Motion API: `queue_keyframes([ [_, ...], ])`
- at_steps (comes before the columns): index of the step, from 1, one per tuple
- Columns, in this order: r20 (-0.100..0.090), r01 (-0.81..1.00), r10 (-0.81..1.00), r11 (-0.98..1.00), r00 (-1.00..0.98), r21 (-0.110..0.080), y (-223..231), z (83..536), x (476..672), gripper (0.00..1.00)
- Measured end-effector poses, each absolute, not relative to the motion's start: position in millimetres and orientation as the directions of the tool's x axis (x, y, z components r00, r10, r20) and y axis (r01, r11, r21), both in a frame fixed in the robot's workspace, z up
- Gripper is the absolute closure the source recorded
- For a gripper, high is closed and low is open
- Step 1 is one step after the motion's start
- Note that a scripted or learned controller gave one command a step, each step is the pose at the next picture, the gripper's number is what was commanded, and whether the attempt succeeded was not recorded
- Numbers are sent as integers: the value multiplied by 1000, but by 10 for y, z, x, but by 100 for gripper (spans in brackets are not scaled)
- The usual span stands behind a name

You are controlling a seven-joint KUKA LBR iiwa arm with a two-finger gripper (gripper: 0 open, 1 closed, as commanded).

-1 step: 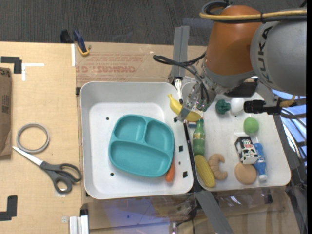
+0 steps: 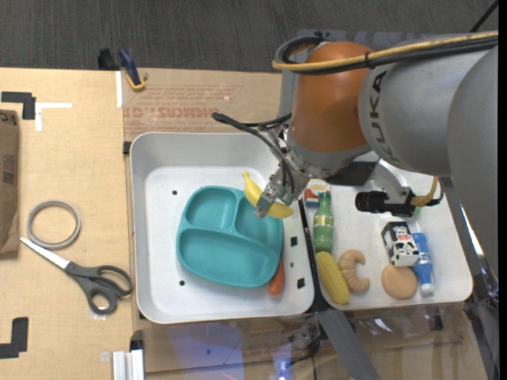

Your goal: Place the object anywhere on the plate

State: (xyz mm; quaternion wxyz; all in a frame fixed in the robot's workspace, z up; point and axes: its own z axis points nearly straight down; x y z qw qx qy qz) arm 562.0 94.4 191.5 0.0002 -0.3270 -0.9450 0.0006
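Observation:
A teal divided plate (image 2: 226, 240) lies in the left white bin (image 2: 150, 212). Over the plate's upper right corner hangs my gripper (image 2: 269, 199), shut on a yellow banana (image 2: 262, 198) that sticks out on both sides of the fingers. The banana is just above the plate's right rim. The arm's orange band (image 2: 333, 109) sits above and to the right of it.
An orange carrot (image 2: 276, 282) lies by the plate's lower right edge. The right bin (image 2: 451, 287) holds a green bottle (image 2: 322, 222), a corn cob (image 2: 333, 276), a croissant (image 2: 354, 268), a bread roll (image 2: 399, 282), a cow-pattern carton (image 2: 402, 244) and a blue tube (image 2: 422, 261). Scissors (image 2: 87, 275) and a tape roll (image 2: 53, 223) lie on the bench at left.

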Motion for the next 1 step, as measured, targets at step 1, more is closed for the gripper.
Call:
queue_keyframes([
  [1, 0, 618, 618, 786, -786, -1, 944, 1918, 5621, 0],
])
